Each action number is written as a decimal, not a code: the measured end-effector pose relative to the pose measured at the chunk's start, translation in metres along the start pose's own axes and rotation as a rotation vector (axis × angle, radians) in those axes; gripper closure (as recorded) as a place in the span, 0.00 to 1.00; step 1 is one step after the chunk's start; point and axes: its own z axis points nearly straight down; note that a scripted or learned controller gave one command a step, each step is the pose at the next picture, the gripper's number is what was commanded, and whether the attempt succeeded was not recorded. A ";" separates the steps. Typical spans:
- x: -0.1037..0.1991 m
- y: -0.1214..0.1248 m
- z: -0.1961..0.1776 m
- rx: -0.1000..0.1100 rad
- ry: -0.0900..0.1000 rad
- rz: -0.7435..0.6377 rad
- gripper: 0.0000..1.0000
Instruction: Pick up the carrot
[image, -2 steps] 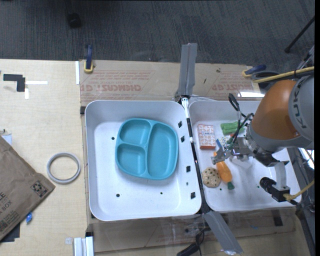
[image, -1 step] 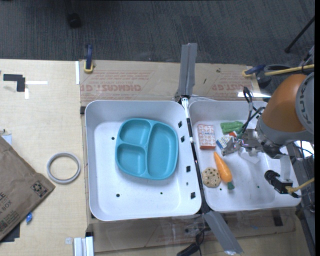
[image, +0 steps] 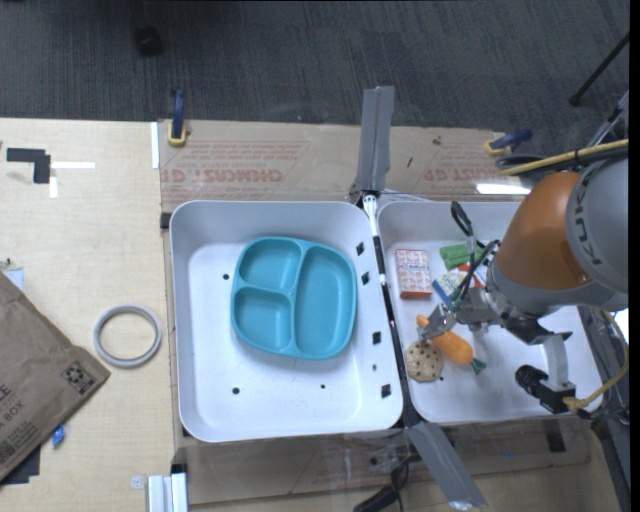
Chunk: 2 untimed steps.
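We see the carrot lying in the right bin, beside a cookie. Our hand hangs just above it, ready to grab. We cannot tell its grip.

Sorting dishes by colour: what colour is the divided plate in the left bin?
Light blue plate, plain, seen in the camera view.

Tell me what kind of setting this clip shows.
Probably a robotics lab test bench: two white bins clamped side by side on cardboard, a grey-and-orange arm reaching in, and toy food like the carrot and cookie.
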 end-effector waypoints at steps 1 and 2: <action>-0.001 0.000 -0.009 0.000 0.000 0.005 1.00; 0.064 -0.032 -0.099 0.000 -0.001 -0.121 1.00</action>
